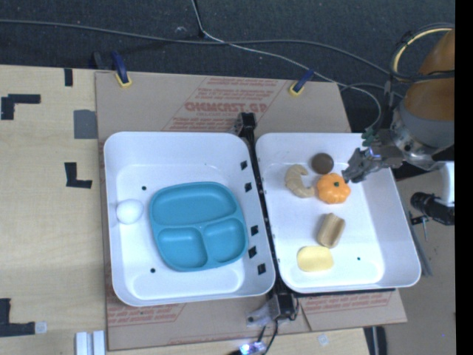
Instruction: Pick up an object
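Two white bins are sitting side by side on the tabletop (44,220). The tool (358,166) is hanging over the right bin (384,220), near its far right side, reaching in from the right; whether it is apart or together cannot be told, and nothing is showing clamped in it. An orange (333,189) is lying just beside the tool, to its left and slightly nearer the camera. A brown ball (321,163) is sitting left of the tool, just beyond the orange. A pale curved piece (298,181) is lying further left, touching the orange. A tan roll (330,230) and a yellow lump (315,258) are lying well below the tool, toward the near rim. The left bin (133,154), well apart from the tool, is holding a blue tray (196,224) and a white ball (129,211).
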